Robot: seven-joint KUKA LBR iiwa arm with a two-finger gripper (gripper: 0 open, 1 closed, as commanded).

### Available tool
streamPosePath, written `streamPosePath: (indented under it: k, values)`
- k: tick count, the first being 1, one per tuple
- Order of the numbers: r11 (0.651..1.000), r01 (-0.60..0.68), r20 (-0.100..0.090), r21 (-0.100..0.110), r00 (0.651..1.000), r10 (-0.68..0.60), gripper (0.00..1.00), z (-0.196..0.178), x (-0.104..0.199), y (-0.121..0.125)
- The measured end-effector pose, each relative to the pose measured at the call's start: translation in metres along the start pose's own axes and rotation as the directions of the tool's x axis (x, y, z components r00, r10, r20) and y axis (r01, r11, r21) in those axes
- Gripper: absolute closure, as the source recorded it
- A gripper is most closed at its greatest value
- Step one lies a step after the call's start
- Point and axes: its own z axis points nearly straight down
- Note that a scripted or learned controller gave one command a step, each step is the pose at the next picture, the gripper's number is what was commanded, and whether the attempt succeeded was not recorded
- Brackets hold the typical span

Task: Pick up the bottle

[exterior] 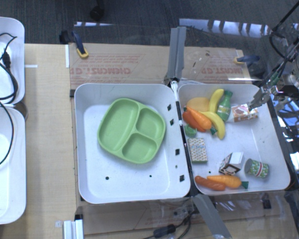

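1. The arm is cut off by the right edge, a tangle of cables blurring its outline.
2. The gripper is small and dim; its finger state can't be read.
3. The green bottle sits partly behind the banana, label too small to read.
4. A green item peeks from under the carrot, mostly hidden.
5. The white sink at left runs off the edge.

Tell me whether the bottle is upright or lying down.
Lying down: the bottle rests on its side in the right bin, beside the banana.
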Motion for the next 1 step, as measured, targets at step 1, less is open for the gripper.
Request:
streamPosePath:
  k: [1]
  values:
    - [0.999, -0.048, 0.001, -0.001, 0.999, 0.048, 0.00, 0.0888, -0.0087, 0.0710]
